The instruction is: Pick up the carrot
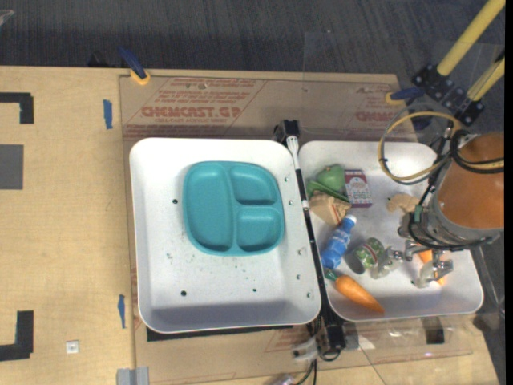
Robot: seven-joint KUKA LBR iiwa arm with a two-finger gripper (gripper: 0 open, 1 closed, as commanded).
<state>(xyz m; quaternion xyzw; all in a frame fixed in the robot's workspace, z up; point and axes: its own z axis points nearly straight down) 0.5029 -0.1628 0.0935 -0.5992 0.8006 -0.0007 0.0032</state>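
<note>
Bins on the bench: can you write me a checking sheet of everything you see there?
Surface: two white bins side by side; left bin, right bin.
Job's things: carrot lies at the right bin's near edge, untouched.
Clutter: teal divided plate in the left bin; blue bottle, green toy and small box in the right bin.
Hand: hand hangs over the right bin, right of the carrot.
Cables: a loop by the arm.
Surroundings: cardboard sheet, dark carpet.
</note>
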